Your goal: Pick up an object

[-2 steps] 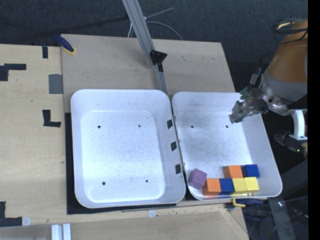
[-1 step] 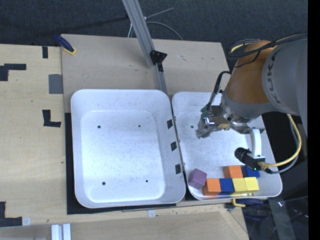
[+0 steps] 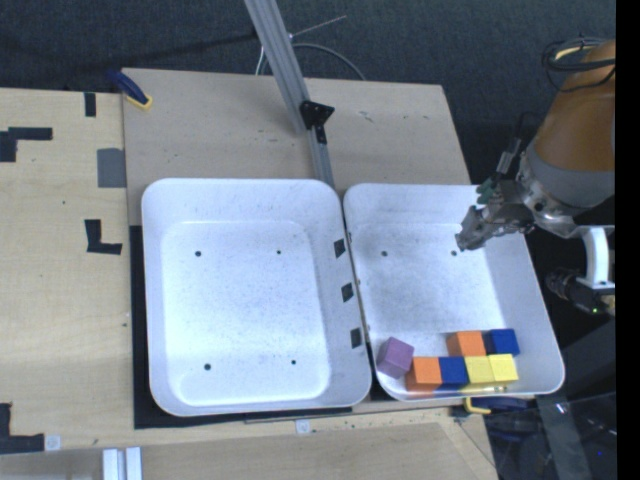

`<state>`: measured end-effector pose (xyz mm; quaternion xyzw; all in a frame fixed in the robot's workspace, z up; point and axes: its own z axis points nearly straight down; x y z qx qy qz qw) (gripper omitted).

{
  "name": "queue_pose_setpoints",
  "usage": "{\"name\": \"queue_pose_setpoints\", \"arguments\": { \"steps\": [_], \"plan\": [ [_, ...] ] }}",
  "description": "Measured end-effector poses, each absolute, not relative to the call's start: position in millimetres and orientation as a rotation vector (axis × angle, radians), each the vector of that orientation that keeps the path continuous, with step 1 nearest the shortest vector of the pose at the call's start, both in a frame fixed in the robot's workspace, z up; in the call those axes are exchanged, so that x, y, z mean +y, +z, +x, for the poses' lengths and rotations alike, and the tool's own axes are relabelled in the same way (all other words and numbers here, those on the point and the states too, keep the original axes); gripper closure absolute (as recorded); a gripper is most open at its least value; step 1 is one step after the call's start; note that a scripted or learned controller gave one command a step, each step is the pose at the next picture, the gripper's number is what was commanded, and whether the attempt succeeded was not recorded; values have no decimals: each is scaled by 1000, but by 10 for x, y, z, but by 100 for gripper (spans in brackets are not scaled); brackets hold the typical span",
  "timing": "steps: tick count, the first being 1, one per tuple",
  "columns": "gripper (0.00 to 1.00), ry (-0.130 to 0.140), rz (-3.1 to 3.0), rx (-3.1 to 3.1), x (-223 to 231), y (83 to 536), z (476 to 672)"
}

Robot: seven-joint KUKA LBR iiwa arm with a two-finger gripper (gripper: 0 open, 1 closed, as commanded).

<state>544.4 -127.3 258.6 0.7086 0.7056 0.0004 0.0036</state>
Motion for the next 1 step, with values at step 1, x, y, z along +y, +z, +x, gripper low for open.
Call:
{"name": "queue_pose_setpoints", "arguments": {
  "steps": [1],
  "plan": [
    [0, -3, 2221, 2221, -1235, 2547, 5439]
  ]
}}
